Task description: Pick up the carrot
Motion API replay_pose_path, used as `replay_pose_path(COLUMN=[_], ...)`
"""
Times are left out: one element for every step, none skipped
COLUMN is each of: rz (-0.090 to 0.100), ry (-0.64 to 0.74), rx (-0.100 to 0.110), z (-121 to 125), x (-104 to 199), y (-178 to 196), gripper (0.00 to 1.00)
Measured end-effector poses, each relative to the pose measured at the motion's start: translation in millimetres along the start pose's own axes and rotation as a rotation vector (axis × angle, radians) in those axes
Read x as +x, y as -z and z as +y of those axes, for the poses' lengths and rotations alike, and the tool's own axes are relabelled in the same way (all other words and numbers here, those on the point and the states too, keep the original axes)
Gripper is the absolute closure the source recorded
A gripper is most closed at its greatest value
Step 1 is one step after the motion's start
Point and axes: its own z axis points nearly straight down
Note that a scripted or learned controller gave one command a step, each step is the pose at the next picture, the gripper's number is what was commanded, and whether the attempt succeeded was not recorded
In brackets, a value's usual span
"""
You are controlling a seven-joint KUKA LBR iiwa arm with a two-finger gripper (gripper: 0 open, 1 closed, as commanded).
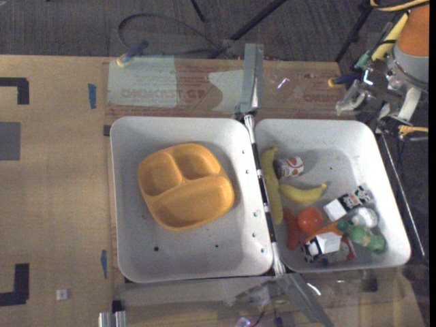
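Observation:
The carrot point(291, 230) is a short orange-red piece lying in the right bin point(354, 138), near the bin's left wall at the front. A round orange-red tomato-like ball point(310, 219) touches its right side. My gripper point(395, 107) hangs beyond the right bin's far right corner, above the bench and outside the bin, well away from the carrot. The wrist's orange band point(417, 36) is at the frame's top right. Nothing is seen in the gripper.
The right bin also holds two yellow bananas point(303, 193), a small can point(289, 167), small black-and-white cartons point(349, 203) and green toys point(364, 236). A yellow divided plate point(185, 184) lies in the left bin point(129, 251). A metal divider point(262, 189) separates the bins.

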Motion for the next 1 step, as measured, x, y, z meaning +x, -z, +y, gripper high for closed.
replay_pose_path(rz=[0.0], ry=[0.178], rx=[0.005], z=[-3.3], x=[3.4], y=[-145.6], gripper=[0.0])
